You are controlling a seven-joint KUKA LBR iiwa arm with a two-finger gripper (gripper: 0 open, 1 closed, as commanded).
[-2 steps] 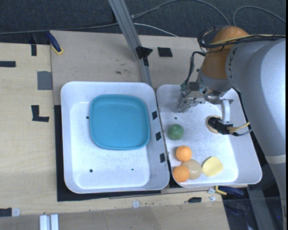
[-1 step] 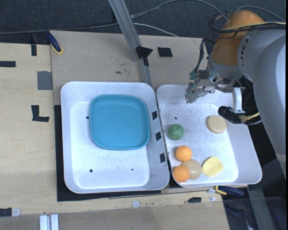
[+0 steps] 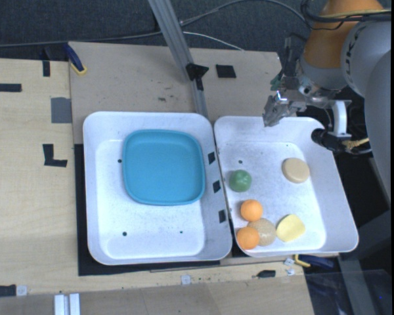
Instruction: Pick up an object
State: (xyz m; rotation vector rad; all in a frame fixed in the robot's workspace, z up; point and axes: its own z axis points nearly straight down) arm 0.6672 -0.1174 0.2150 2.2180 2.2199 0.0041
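The right bin (image 3: 315,146) holds several small objects: a green ball (image 3: 240,180), a beige round piece (image 3: 295,170), two orange balls (image 3: 251,210) (image 3: 247,237), a tan lump (image 3: 264,231) and a yellow piece (image 3: 291,228). My gripper (image 3: 274,113) hangs over the far rim of the right bin, well above and behind the objects. Nothing shows between its fingers.
A blue square plate (image 3: 163,167) lies in the left bin (image 3: 105,241). A grey metal pole (image 3: 177,41) slants across the bench behind the bins. Black cables run along the far side and by the arm at the right.
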